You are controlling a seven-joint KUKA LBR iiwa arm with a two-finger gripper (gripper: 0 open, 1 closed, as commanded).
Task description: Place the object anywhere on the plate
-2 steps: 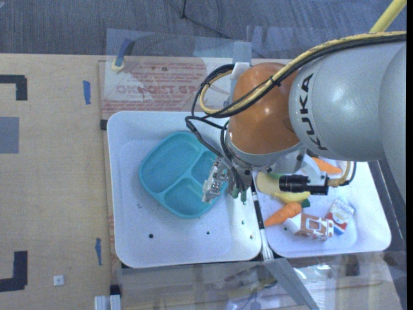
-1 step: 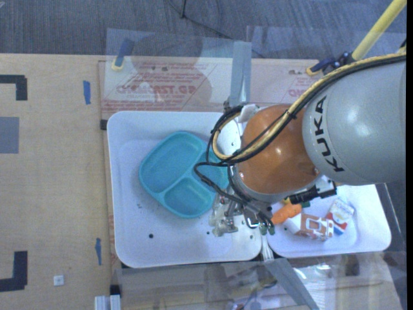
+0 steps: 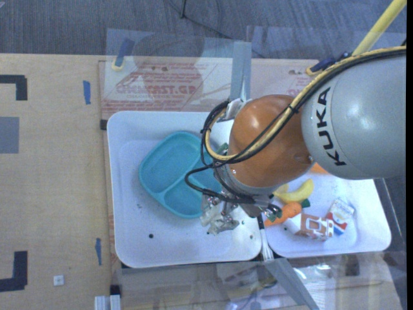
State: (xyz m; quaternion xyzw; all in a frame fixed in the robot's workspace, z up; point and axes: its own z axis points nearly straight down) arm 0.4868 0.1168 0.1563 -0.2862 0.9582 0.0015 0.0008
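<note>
A teal divided plate [image 3: 169, 173] lies tilted in the left white bin [image 3: 129, 237], its right part hidden under my arm. My gripper [image 3: 218, 219] hangs just off the plate's lower right edge, low over the bin floor. The wrist's orange band [image 3: 264, 147] covers most of it. I cannot tell whether anything is held there. Loose objects lie in the right bin [image 3: 377, 234]: a yellow banana [image 3: 298, 190], an orange carrot [image 3: 287, 213] and a small white and red carton [image 3: 318, 227].
A second small white packet [image 3: 342, 208] sits further right in the right bin. The bins' shared wall [image 3: 263, 241] runs just right of the gripper. The arm's grey body [image 3: 361, 115] overhangs the right bin. Wooden bench top [image 3: 51, 173] stretches to the left.
</note>
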